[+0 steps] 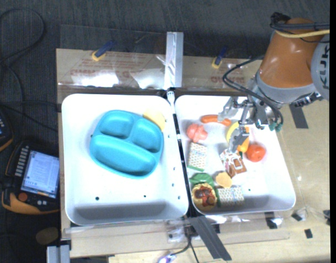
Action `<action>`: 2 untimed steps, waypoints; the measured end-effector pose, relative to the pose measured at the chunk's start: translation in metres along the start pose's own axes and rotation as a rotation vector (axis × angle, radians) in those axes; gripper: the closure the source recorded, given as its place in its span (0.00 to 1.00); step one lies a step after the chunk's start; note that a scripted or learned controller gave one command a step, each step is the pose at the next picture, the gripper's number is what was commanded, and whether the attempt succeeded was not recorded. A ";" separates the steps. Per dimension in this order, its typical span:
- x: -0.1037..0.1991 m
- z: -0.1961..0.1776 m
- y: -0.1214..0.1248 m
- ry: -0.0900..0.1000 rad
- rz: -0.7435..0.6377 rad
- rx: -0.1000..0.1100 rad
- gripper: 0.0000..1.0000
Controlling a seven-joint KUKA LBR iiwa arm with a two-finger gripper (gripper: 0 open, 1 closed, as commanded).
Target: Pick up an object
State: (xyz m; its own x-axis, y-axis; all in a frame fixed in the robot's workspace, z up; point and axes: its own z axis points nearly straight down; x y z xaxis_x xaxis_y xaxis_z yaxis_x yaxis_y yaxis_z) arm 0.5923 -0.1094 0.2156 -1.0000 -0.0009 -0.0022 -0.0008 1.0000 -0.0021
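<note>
My gripper (243, 128) hangs low over the upper right part of the right bin (277, 193). It sits right above a yellow banana-shaped toy (232, 131) and a small orange piece (242, 143). A red tomato (256, 152) lies just below and to its right, and a red-and-white box (233, 164) just below it. Further left are an orange carrot-like piece (209, 118) and a pink lump (196, 131). From this angle I cannot make out whether anything is in the gripper.
The right bin also holds a checkered pack (197, 156), a green piece (199, 177), a round brown toy (204, 196) and another checkered pack (231, 195). The left bin (80, 201) holds a blue divided tray (126, 141) and a yellow piece (155, 118).
</note>
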 end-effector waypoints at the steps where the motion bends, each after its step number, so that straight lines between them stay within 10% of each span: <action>1: 0.008 0.126 -0.054 -0.011 0.182 -0.001 0.00; 2: 0.084 0.106 -0.078 -0.030 0.310 0.001 0.00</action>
State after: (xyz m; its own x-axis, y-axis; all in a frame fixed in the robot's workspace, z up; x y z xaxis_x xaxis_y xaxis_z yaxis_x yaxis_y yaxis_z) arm 0.5081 -0.1878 0.1098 -0.9522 0.3036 -0.0328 0.3037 0.9528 0.0019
